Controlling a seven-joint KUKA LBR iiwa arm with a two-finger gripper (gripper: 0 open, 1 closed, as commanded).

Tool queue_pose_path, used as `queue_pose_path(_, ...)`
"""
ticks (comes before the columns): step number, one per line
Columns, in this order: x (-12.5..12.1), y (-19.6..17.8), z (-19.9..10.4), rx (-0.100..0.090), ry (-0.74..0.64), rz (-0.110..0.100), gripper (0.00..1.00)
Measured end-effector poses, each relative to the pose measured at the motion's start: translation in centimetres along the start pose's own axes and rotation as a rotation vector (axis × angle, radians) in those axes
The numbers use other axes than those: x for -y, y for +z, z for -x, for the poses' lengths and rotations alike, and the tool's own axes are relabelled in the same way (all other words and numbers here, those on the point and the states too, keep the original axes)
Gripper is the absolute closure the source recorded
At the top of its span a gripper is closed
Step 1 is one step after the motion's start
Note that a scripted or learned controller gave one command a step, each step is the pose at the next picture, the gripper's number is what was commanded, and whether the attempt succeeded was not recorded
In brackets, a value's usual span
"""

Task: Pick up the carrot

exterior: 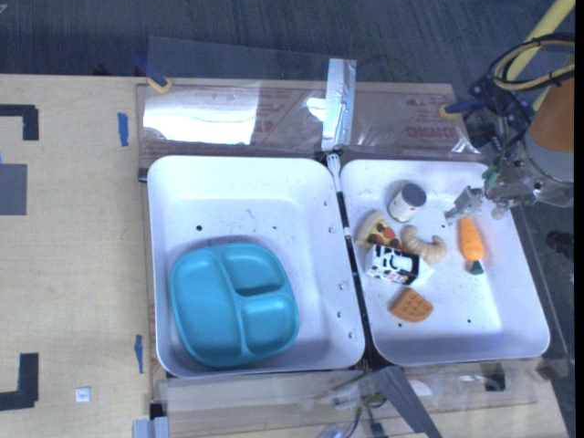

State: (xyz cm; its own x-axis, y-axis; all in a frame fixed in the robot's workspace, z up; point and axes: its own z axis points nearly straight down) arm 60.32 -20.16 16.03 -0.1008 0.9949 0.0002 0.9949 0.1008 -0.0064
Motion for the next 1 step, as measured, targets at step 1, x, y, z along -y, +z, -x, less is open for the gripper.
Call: queue_pose_path(1,0.7,6.32,0.62,-0.011,0.117,0.013,0.0)
